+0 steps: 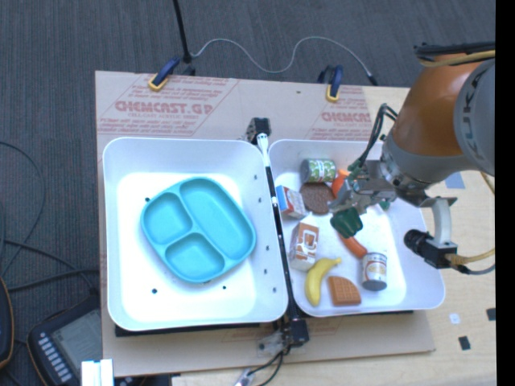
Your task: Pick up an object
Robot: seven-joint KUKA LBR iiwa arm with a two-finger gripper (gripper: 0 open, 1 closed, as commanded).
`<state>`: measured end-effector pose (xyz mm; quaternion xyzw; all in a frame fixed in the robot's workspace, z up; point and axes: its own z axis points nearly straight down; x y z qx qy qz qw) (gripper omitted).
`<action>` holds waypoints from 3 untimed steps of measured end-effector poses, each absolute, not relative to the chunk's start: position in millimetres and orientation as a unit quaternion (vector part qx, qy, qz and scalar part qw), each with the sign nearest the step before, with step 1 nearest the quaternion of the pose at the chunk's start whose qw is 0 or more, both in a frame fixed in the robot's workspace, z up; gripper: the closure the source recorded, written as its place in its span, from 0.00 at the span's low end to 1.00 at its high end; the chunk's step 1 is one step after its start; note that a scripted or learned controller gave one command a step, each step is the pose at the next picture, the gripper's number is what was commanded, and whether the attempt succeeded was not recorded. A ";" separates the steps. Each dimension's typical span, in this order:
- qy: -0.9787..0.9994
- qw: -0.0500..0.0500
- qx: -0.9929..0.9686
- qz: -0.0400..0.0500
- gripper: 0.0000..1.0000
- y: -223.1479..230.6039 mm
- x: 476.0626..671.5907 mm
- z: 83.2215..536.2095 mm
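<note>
Several small food items crowd the right bin (418, 296), under the gripper (352, 209), which hangs over a dark green piece (348, 223) near the bin's middle; whether its claw grips that piece, I cannot tell. At 12 o'clock from it lies a green can (319, 169), at 6 o'clock a silver can (374, 270), at 7 o'clock a banana (318, 277). Left bin (121, 296) holds a blue divided plate (197, 228). An orange piece (339, 183) is half hidden by the wrist.

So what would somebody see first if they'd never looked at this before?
Probably the big blue plate with three sections, alone in the left bin. Then the grey and orange robot arm reaching in from the right over the right bin, which is full of toy food like a yellow banana.
</note>
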<state>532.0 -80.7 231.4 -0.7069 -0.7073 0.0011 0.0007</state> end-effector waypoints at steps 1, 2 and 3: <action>-0.707 0.001 -0.707 0.001 1.00 -80.8 532.5 240.9; -0.708 0.000 -0.707 0.001 1.00 -80.9 533.1 250.5; -0.708 0.000 -0.706 0.001 1.00 -80.9 533.6 260.0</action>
